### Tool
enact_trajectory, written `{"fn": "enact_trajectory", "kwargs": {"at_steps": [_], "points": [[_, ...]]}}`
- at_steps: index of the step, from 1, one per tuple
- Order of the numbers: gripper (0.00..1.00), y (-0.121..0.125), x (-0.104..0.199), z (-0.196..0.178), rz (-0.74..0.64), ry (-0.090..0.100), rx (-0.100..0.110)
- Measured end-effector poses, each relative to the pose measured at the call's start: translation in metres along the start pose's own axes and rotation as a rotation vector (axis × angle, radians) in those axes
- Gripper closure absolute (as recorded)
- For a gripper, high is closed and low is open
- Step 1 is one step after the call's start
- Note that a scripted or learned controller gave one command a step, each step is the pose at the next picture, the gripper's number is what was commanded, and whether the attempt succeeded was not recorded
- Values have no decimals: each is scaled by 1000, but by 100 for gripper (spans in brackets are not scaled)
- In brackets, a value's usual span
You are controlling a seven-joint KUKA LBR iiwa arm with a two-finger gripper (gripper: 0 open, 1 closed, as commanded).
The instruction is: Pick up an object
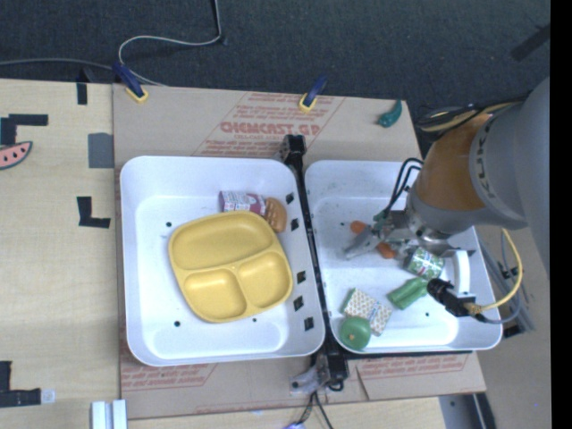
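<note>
I have the gripper (365, 237) low in the right bin (332, 181) — fingers spread, holding nothing — straddling a small orange object (359, 227) pointing left.

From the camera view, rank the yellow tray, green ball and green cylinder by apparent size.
1. yellow tray, by far the largest.
2. green ball and green cylinder: these look about alike, so I won't rank them.

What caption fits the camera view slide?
Gripper low in right bin near orange item; yellow tray in left bin.
</note>
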State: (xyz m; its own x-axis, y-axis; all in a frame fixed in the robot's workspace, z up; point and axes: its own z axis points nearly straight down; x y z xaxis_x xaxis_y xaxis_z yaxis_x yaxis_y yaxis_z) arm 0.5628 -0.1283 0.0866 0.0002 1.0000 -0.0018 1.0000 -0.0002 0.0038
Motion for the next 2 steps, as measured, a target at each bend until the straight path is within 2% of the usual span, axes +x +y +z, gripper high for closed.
{"fn": "enact_trajectory", "kwargs": {"at_steps": [1, 2], "points": [[100, 0, -1, -10, 0, -2, -1], [100, -16, 78, -146, -3, 2, 2]]}}
